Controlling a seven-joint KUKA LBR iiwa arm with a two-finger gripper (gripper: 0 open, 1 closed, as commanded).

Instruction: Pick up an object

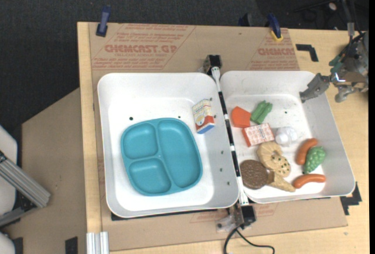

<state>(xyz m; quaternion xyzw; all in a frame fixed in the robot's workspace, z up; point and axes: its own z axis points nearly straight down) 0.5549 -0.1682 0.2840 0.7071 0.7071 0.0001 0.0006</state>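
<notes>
Above the right bin (pixel 328 130) we hover, our gripper (pixel 319 88) spread wide and empty, every toy food item unpicked.

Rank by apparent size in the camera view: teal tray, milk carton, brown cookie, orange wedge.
1. teal tray, by far the largest
2. brown cookie
3. milk carton, close to the cookie, so this order is unsure
4. orange wedge, the smallest

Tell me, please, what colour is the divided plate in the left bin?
Teal blue plate, clearest in the camera view.
</notes>
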